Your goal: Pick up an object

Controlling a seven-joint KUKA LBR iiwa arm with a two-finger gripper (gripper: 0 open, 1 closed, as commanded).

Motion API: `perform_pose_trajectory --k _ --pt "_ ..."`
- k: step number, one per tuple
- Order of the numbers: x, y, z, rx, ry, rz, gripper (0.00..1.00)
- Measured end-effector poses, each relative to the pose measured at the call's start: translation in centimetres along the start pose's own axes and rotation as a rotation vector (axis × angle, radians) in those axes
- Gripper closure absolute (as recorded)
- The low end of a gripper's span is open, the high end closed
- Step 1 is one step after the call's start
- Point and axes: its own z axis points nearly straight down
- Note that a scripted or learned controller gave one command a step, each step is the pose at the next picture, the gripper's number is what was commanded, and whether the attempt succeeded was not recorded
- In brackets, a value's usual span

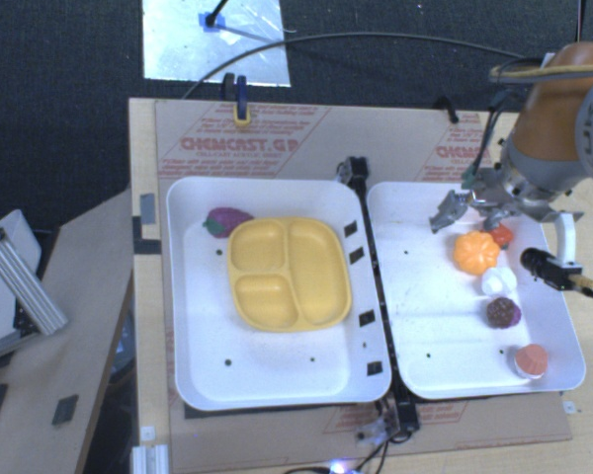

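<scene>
Two white bins sit on the bench. Near the right bin's (425, 363) far side, the gripper (462, 208) hangs wide open, holding nothing. Just beside it sits a small orange pumpkin (475, 252). It looks light, smooth and hard, so grab its round sides.

Red print reading "CHEMCAST GP" stands on the brown protective sheet (267, 131) that covers the bench board, just behind the far rim of the left white bin (193, 294). The same red lettering repeats on that sheet behind the right white bin (415, 363), where it runs at a slant and is partly cut off, so only part of the word can be made out. Smaller red lines around these words are too fine to read.
</scene>
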Motion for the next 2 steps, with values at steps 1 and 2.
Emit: perform_pose_trajectory --k 1,2 --pt "-0.1 0.2 6.3 0.002 0.001 0.001 0.00" --pt "-0.2 0.4 4.8 -0.005 -0.001 0.001 1.00"
